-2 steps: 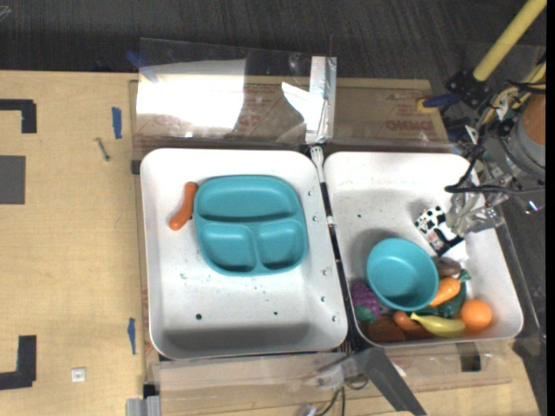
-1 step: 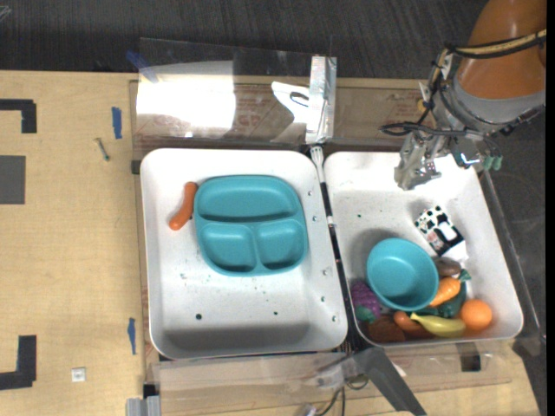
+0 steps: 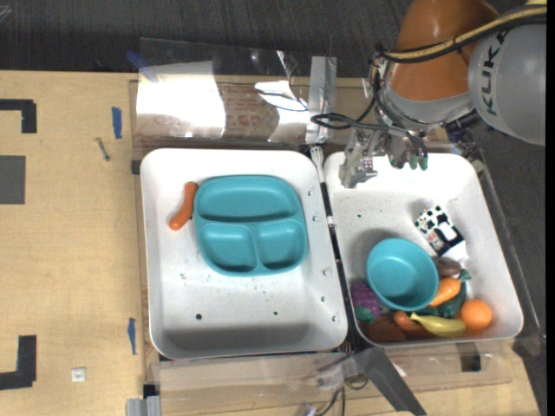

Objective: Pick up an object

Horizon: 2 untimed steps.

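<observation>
**Gripper poised over far edge of right bin, nothing held**

Camera view, from above at a slant. Two white bins side by side: left bin (image 3: 165,319) carrying a teal divided plate (image 3: 251,224) with an orange carrot-like piece (image 3: 182,206) just beside its left edge; right bin (image 3: 494,206) crowded at its near end with a teal bowl (image 3: 401,273), a black-and-white spotted toy (image 3: 438,228) to its far right, and a heap of toy food along the near wall: purple grapes (image 3: 366,300), a yellow banana (image 3: 438,323), an orange (image 3: 476,315).

Gripper (image 3: 381,159) hanging over the far left part of the right bin, fingers slightly spread, nothing between them. Well apart from every object.

Judged step: approach, target not yet reached. Next move likely calls for travel toward the near end of the bin and a descent onto one piece.

Easiest candidate probably the spotted toy, standing clear of the heap, long axis running from far left to near right. Closing across its short side seems the sounder choice; the bowl close by could get in the way.
</observation>
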Motion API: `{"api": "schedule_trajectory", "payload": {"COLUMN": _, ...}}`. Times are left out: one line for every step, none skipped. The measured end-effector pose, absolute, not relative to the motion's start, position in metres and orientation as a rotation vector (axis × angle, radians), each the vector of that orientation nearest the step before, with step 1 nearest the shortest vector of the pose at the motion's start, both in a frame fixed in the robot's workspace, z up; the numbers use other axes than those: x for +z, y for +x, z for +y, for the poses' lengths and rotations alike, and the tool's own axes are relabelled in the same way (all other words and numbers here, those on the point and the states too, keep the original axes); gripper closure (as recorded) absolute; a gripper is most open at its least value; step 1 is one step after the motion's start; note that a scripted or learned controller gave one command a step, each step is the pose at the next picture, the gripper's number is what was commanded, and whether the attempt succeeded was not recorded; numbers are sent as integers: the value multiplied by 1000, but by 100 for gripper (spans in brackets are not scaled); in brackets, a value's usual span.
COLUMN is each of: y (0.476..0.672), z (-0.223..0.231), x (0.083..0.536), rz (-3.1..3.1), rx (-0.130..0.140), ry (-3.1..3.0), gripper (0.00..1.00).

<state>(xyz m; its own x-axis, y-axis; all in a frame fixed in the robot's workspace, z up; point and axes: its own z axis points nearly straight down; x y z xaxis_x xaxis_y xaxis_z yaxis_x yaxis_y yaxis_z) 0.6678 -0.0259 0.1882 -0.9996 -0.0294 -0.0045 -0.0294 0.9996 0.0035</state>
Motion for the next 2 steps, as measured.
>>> {"api": "schedule_trajectory", "payload": {"y": 669, "z": -2, "x": 274, "rz": 3119, "rx": 4, "ry": 205, "gripper": 100}}
{"api": "schedule_trajectory", "payload": {"y": 670, "z": -2, "x": 285, "rz": 3112, "rx": 6, "ry": 204, "gripper": 100}}
